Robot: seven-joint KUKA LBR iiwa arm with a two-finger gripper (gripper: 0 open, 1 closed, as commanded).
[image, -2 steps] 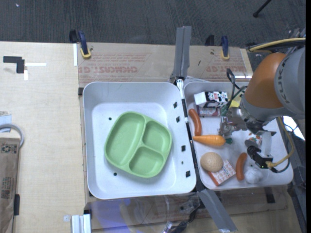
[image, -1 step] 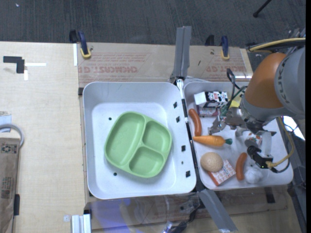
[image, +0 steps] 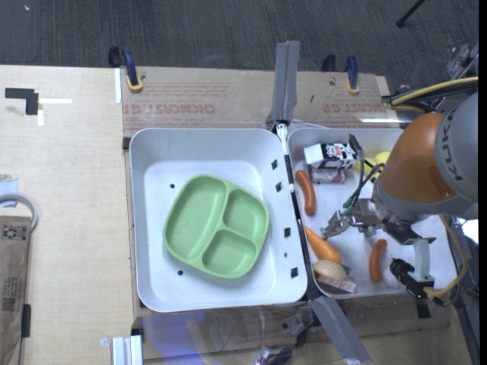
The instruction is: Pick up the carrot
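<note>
Camera view. The bench (image: pixel 61 166) is carrying two shallow white bins side by side. The left bin (image: pixel 148 226) is holding a green divided plate (image: pixel 217 225) with three compartments. The right bin (image: pixel 396 289) is holding the task items and several other things.

The carrot (image: pixel 320 245) is lying in the lower left part of the right bin, close to the wall shared with the left bin, with its tip pointing up and left. A bread roll (image: pixel 330 270) is lying just below it, touching or nearly touching its thick end. A sausage (image: pixel 306 191) is lying above the carrot, well apart from it, and a second sausage (image: pixel 377 260) is lying to its right. A small black-and-white carton (image: pixel 331 155) is sitting at the top of the bin.

The arm is reaching in from the right, with the orange band (image: pixel 417 166) over the middle of the right bin. The tool (image: pixel 340 225) is hanging just above and to the right of the carrot. Its fingers appear to be spread, with nothing between them; the tool is released and is grasping nothing.

Step in hand: approach. The carrot is not yet lifted and is lying on the bin floor.

Next move, as a judgement: the tool needs shifting slightly down and left so that the fingers straddle the carrot across its narrow axis, then lowering and closing. The nearby bin wall and the bread roll are leaving little clearance, so a finger may be landing on either one.
</note>
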